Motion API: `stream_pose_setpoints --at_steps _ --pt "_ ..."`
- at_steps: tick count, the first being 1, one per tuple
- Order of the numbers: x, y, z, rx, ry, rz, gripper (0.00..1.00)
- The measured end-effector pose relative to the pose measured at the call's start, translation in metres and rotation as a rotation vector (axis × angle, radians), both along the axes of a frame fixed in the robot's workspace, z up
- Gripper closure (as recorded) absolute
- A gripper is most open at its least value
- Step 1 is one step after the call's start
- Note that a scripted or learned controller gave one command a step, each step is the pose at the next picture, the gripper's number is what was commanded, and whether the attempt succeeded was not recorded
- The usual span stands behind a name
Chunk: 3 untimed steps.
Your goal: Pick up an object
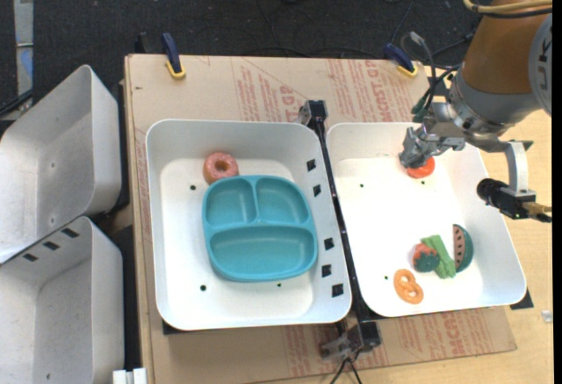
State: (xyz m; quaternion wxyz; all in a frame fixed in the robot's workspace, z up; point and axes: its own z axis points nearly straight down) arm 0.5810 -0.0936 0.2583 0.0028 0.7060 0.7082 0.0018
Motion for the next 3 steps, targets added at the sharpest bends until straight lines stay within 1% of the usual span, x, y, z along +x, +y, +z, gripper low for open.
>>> stream_pose_setpoints --at_steps 1,2,3 --pt "0.021 0.056 -0.002 0.002 0.004 0.005 1.00" --pt "0.030 0.113 0.003 0.003 0.004 0.006 1.00" --pt "0.041 0.162 0.004 0.003 0.004 0.005 1.00"
